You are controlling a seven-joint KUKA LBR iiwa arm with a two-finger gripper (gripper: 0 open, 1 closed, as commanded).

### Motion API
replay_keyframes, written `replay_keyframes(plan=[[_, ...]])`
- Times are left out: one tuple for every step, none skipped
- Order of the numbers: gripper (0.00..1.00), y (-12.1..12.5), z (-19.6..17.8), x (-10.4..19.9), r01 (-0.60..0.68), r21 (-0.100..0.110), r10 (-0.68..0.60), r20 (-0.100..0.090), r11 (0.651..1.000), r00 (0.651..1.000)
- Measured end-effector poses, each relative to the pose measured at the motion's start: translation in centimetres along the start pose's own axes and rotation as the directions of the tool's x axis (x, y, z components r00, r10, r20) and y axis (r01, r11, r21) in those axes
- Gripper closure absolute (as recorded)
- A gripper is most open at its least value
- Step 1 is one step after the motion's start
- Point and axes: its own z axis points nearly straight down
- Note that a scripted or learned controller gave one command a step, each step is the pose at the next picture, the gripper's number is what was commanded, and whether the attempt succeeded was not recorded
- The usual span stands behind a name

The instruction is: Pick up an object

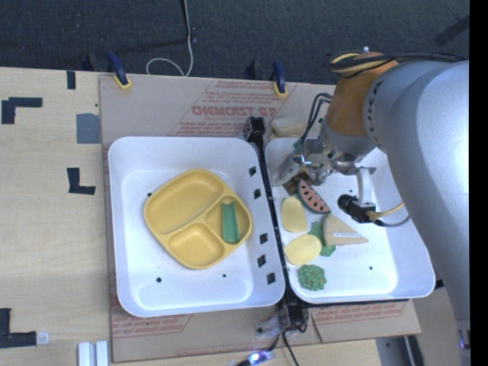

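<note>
Right white bin (396, 277), far-left corner: gripper (305, 166) low beside red plastic watermelon slice (313, 195); whether jaws are apart or together, cannot tell.

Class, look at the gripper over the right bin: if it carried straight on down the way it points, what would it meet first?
Most likely the watermelon slice, which lies just under the gripper. Depth is hard to judge from this slanted view.

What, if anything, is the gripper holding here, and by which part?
Cannot be told. The gripper is low in the right bin, just above the watermelon slice, but no object is visibly held.
</note>
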Motion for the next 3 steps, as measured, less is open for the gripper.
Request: replay_keyframes(plan=[[0.00,-4.0,-0.1,0.2,-0.002,0.001,0.002,0.001,1.000,1.000],[0.00,0.8,0.0,-0.2,0.000,-0.001,0.000,0.001,1.000,1.000],[0.00,-2.1,-0.1,-1.7,-0.002,0.001,0.002,0.001,1.000,1.000]])
